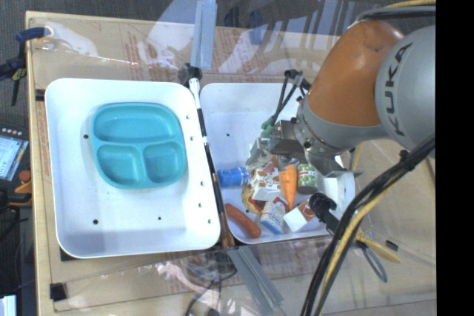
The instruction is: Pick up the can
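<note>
Can (pixel 306 176) sits in right bin (pixel 237 103) clutter beside carrot (pixel 289 185) (gripper (pixel 285 148) just above, finger state unclear).

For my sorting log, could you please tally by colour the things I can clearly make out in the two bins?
Teal: 1, the divided tray in the left bin
Blue: 1, the small bottle in the right bin
Orange: 1, the carrot
Red-brown: 1, the sausage
Total: 4; the packets under the arm are too jumbled to count.
</note>
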Action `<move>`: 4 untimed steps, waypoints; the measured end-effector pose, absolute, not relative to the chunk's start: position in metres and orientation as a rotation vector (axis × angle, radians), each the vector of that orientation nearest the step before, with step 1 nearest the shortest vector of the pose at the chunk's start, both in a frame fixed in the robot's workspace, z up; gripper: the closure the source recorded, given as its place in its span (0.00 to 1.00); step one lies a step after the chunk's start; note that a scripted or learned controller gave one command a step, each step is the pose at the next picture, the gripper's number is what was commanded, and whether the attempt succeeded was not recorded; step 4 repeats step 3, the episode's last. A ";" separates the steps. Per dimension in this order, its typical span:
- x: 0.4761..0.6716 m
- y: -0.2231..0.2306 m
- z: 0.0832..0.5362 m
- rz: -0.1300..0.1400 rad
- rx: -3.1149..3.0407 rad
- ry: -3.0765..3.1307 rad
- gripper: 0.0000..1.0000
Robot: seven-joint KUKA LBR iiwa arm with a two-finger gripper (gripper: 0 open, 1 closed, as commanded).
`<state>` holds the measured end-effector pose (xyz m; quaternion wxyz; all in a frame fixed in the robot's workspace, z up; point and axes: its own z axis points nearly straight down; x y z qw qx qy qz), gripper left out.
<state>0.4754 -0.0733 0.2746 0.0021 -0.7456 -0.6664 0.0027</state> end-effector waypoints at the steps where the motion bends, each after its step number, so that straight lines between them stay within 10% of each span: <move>1: 0.504 0.006 0.298 0.009 -2.517 -1.874 1.00; 2: 0.555 -0.049 0.286 0.006 -2.195 -2.244 1.00; 3: 0.526 0.051 0.293 0.008 -2.011 -2.407 1.00; 4: 0.526 0.051 0.293 0.008 -2.011 -2.407 1.00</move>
